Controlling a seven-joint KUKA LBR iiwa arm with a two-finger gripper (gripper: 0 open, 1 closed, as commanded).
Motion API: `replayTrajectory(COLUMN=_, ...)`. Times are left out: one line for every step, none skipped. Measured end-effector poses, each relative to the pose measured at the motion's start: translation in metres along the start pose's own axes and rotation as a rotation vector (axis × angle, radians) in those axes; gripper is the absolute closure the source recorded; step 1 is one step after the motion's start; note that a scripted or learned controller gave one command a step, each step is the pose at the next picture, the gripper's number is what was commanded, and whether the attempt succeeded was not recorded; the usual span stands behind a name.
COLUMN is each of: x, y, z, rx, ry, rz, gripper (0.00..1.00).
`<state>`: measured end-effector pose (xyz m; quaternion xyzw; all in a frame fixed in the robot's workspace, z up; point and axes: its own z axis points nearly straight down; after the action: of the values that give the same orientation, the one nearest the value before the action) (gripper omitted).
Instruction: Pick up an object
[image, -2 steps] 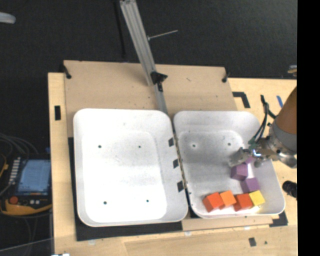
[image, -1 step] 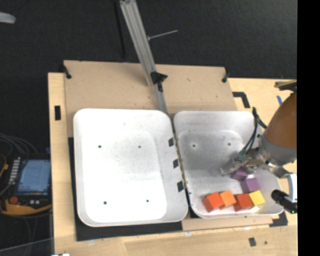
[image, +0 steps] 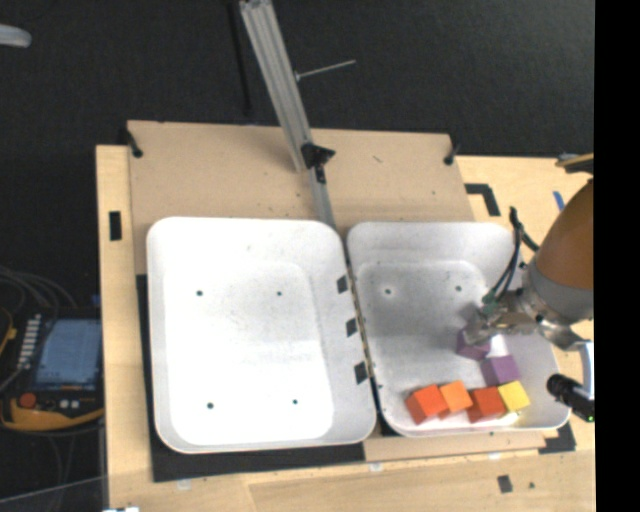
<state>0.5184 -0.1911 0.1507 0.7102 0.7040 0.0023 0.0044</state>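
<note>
Our hand (image: 487, 328) sits low in the right white plastic bin (image: 420, 250), right over a small purple block (image: 472, 348), though we cannot tell whether it grips anything. We judge the block light, stiff and smooth, best pinched across opposite flat faces. Near that bin's front edge lie another purple block (image: 500, 368), a yellow block (image: 515, 397) and three orange blocks (image: 455, 400), beside the left white bin (image: 180, 250).

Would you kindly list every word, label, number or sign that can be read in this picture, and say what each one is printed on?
There is no readable text.
The device with a blue screen at the left edge: whatever it displays is too blurred to read.
The blocks, the right bin, the left bin and the gripper: no lettering can be made out on any of them.
</note>
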Motion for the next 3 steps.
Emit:
replayTrajectory(x=-0.001, y=0.012, z=-0.05, rx=0.003, ry=0.001, rz=-0.012, gripper=1.0)
replayTrajectory(x=-0.002, y=0.014, z=-0.082, rx=0.003, ry=0.001, rz=-0.014, gripper=1.0)
replayTrajectory(x=0.043, y=0.024, z=-0.081, rx=0.008, ry=0.004, rz=-0.016, gripper=1.0)
